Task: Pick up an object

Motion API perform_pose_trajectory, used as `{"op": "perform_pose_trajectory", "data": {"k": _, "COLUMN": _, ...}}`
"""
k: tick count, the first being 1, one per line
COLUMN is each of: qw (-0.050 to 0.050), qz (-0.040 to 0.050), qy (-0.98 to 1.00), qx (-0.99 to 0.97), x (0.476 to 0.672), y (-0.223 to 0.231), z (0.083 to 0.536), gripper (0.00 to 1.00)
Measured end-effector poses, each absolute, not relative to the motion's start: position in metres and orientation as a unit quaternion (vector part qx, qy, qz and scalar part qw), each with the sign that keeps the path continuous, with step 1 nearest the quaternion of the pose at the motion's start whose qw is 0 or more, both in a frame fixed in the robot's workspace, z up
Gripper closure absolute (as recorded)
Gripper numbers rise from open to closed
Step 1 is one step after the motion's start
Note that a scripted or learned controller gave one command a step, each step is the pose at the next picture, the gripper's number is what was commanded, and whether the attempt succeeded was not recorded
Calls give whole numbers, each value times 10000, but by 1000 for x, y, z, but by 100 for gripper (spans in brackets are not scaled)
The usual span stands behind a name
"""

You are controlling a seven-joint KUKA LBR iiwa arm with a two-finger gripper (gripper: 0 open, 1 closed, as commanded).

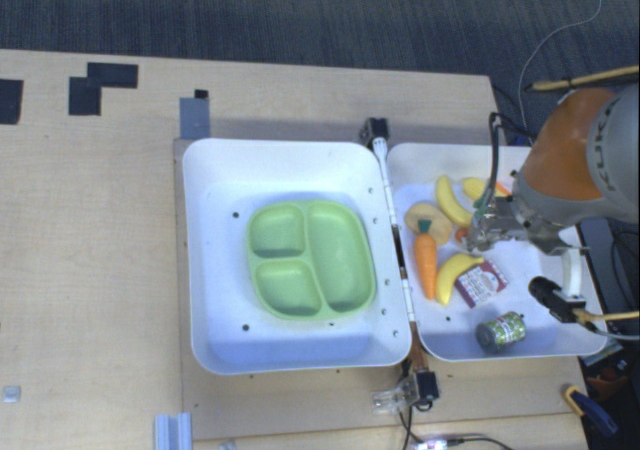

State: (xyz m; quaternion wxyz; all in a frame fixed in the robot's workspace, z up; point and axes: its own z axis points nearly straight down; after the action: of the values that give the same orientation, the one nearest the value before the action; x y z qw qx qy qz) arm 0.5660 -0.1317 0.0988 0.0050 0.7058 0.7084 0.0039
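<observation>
White bins: you have two shallow ones side by side on the wooden tabletop, left bin and right bin.
Left bin contents: a green divided tray with three compartments lies near its middle.
Right bin contents: a carrot lies lengthwise near the left wall; a banana sits above it, and a second banana curves just right of the carrot's lower half.
Packet: a small red and white packet touches the second banana's right side.
Can: a small greenish can lies on its side near the bin's front wall, apart from the packet.
Other fruit: a pale tan item lies just above the carrot's top; you cannot tell what it is.
Arm: the grey arm with the orange band reaches in from the right, over the right bin.
Gripper: gripper is low over the cluster, between the upper banana and the packet.
Fingers: you cannot tell whether they are spread or pressed together; too small and dark against the objects.
</observation>
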Motion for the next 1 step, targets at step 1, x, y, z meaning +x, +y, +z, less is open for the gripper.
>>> {"op": "perform_pose_trajectory", "data": {"k": 1, "qw": 20, "qz": 7, "qy": 7078, "qx": 7064, "x": 591, "y": -198, "z": 97, "gripper": 100}}
